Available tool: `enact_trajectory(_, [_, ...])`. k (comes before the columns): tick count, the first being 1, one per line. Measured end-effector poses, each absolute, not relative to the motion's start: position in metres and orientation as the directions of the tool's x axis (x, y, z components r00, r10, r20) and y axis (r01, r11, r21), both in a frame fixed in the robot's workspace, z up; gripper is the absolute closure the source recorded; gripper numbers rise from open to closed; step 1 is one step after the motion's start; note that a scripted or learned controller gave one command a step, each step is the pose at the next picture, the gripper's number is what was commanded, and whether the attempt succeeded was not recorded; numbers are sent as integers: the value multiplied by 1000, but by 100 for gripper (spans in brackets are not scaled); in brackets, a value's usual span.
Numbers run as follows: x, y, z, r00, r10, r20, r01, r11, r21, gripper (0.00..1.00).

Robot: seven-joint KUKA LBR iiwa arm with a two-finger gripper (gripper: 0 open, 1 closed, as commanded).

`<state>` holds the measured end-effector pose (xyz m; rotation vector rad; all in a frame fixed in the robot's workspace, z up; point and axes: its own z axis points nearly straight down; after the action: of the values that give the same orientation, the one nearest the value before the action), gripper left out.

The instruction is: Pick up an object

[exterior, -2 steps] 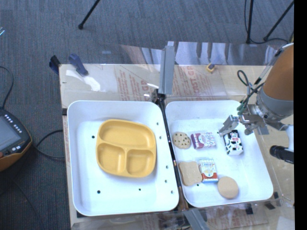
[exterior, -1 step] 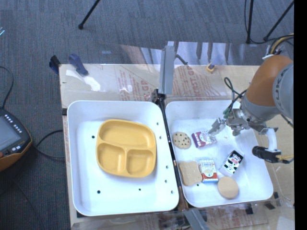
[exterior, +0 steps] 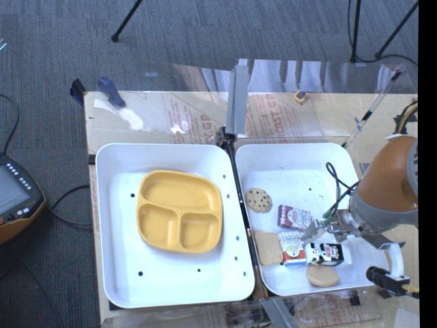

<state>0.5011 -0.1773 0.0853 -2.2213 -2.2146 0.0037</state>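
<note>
Gripper (exterior: 326, 232) | over cartons (exterior: 300, 241) | we could not tell its state | risk: crowding caused a missed pick

A yellow divided plate (exterior: 180, 210) is parked in the left bin (exterior: 109, 183), three compartments, sat a bit skewed. The right bin (exterior: 300, 152) is butted up against it. A grey upright post (exterior: 237, 101) is seen at the back between the two. A blue-handled tool (exterior: 109, 91) is left on the bench's far left corner, and a dark tablet-like device (exterior: 13, 197) is seen on the floor at left. Tripod legs (exterior: 133, 12) are spotted up top.
</note>
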Motion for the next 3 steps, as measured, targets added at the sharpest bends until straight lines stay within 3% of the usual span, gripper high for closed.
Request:
enact_trajectory(1, [495,-124,86,7,1000,-2,1000,-7,-4,0])
enact_trajectory(2, [596,-101,85,-2,1000,2,1000,2,-4,0])
enact_trajectory(3, [536,-87,84,3,1000,3,1000,-3,-9,0])
